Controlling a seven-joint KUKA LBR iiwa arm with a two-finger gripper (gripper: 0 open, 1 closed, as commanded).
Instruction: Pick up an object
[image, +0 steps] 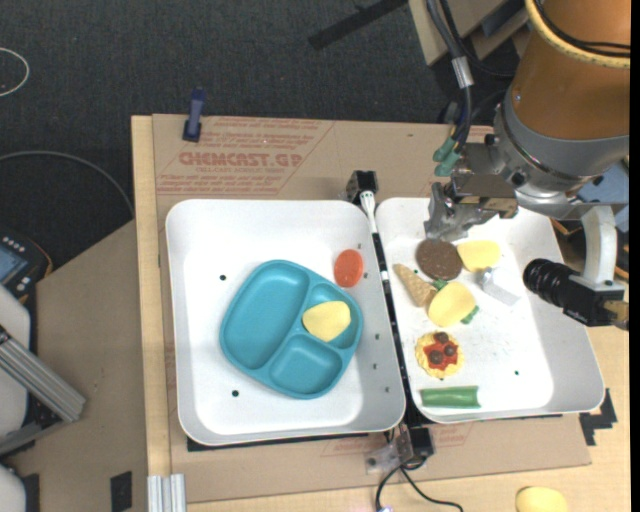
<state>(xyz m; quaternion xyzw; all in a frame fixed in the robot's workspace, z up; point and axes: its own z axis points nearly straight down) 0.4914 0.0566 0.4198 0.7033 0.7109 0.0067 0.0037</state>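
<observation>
My gripper (452, 228) hangs over the back of the right bin (560, 390), just above and behind a brown round disc (438, 260). Its fingers stand open with nothing between them. Around the disc lie a yellow piece (480, 254), a tan cone-shaped wedge (413, 284), a yellow fruit with a green edge (451, 302) and a small pale block (497, 289). Nearer the front lie a small pizza piece (440, 354) and a green bean pod (450, 397).
The left bin (200, 400) holds a teal divided plate (270, 335) with a yellow item (326, 320) on it, and an orange-red item (348, 267) beside the plate. A black cylindrical part (560, 285) juts over the right bin's right side. The bins' shared rim (385, 300) runs between them.
</observation>
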